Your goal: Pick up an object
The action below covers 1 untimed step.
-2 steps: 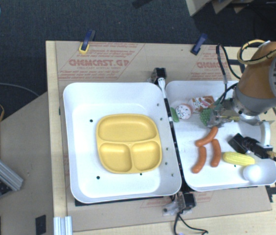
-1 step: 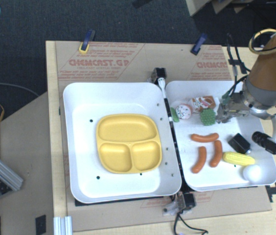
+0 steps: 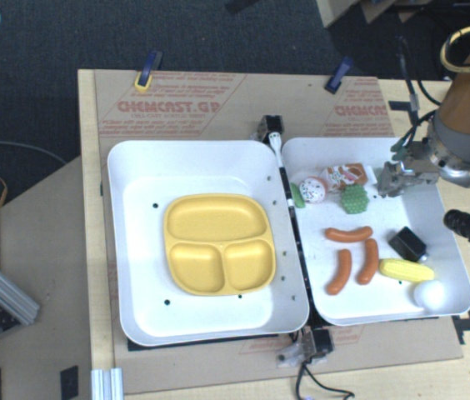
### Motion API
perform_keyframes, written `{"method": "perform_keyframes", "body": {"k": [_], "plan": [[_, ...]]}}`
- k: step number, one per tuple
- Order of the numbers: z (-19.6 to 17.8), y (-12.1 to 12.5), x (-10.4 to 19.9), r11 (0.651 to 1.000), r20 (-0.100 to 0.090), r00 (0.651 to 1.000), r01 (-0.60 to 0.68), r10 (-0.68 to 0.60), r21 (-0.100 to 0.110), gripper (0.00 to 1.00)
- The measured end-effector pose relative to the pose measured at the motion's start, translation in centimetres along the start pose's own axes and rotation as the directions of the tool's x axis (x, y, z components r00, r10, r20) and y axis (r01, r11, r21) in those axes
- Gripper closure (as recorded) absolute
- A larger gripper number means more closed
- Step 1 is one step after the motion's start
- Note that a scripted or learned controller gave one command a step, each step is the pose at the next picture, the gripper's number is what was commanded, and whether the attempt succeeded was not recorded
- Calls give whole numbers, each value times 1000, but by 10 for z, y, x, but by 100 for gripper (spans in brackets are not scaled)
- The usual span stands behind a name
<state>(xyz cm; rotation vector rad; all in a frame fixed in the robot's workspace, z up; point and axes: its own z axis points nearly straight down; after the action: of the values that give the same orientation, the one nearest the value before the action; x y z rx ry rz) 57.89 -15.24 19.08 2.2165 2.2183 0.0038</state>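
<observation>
Left shallow white bin (image 3: 131, 223): one yellow three-compartment plastic tray (image 3: 218, 242) at centre; bare floor all round it, widest along the left and far sides.

Right shallow white bin (image 3: 447, 248): crowded. Far side, close together: white round ball with green marks (image 3: 312, 191), red-and-white packet (image 3: 345, 175), green studded block (image 3: 353, 199). Middle: three orange-red sausages (image 3: 349, 234), two upright, one crosswise, narrow gaps between. Near right corner: black block (image 3: 407, 244), yellow corn cob (image 3: 407, 270), white ball (image 3: 429, 293), nearly touching.

Gripper (image 3: 385, 182) hangs over the far right part, beside the green block.

Open floor: near left corner and far left strip.
</observation>
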Motion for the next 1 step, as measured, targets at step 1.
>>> {"method": "perform_keyframes", "body": {"k": [1], "plan": [[-37, 1, 0, 1000, 0, 1000, 0, 0, -1, 100]]}}
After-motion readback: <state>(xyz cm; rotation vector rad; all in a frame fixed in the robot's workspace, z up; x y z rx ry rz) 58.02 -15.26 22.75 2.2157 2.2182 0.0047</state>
